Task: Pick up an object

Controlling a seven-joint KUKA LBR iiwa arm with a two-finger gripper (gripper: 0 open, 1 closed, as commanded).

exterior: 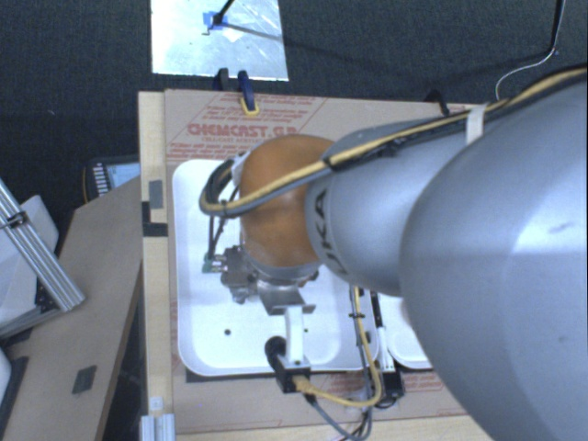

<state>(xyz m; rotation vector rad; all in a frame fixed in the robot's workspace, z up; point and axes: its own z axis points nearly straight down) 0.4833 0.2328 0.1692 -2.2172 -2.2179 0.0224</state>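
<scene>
Grey arm point(478, 265) is filling the right side nearest the camera, reaching in toward the left. A cable bundle point(404, 131) is running along its top edge, held by a pale strap. The orange band point(276, 200) is sitting above the wrist, and the wrist is pointing down over the left bin point(197, 338). The gripper point(262, 288) is hanging under the band as a cluster of metal hardware, low over the bin floor. Its state cannot be told from this angle, and nothing is showing as grasped. A white bracket point(295, 329) is sticking out toward the bin's near rim, with a black plug and yellow cables point(363, 338) looping past it. The object to pick cannot be made out - only a tiny dark speck point(228, 331) is lying on the white floor just left of the gripper, too small to identify. The right bin point(413, 352) is peeking out as a sliver beneath the arm. Both bins are resting on a brown sheet with red lettering point(303, 118), clipped at its far edge by a blue and yellow clamp point(246, 95). Farther back a shiny foil-like panel point(220, 26) is lying on the dark floor - at far left, an aluminium rail point(37, 255) is leaning beside the wooden bench point(101, 338).
</scene>
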